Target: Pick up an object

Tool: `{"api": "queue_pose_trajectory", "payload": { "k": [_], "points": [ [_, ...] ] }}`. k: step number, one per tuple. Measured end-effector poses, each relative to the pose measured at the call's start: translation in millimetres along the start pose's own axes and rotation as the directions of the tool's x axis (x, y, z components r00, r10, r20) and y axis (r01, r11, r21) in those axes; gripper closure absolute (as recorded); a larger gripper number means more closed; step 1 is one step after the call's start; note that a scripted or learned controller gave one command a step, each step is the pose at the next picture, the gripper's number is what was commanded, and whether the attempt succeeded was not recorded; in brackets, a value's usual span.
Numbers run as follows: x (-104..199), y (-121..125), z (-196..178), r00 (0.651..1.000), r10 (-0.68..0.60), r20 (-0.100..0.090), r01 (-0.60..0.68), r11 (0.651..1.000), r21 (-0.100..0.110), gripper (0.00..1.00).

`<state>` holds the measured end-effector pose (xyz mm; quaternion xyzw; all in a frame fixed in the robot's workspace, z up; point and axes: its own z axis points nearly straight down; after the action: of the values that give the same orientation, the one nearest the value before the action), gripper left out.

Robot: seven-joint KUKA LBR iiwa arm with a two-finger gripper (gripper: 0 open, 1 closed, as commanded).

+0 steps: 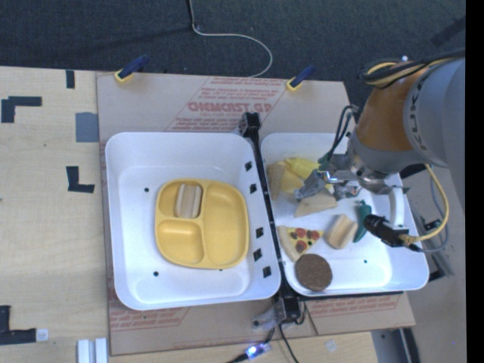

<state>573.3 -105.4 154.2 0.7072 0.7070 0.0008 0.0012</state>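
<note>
The right bin point(378, 274) holds play food: a yellow piece point(301, 166), a pale cheese wedge point(316, 204), a tan bread roll point(340, 231), a pizza slice point(300, 240), a brown round patty point(312, 271) and a green item point(361, 219). My gripper point(325, 184) hangs low over the bin's upper part, just above the cheese wedge and beside the yellow piece. Nothing shows between its fingers.
The left bin point(128, 203) bears a yellow divided plate point(219, 225) with a tan block point(187, 200) in its upper left compartment. A black divider point(261, 203) runs between the bins. The arm's cables point(423, 233) loop over the right bin's right edge.
</note>
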Motion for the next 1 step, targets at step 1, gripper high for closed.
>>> {"api": "queue_pose_trajectory", "payload": {
  "k": [1],
  "points": [
    [3.7,-7.0,-46.5,1.000,-0.002,0.000,0.002,1.000,0.001,1.00]
  ]
}}
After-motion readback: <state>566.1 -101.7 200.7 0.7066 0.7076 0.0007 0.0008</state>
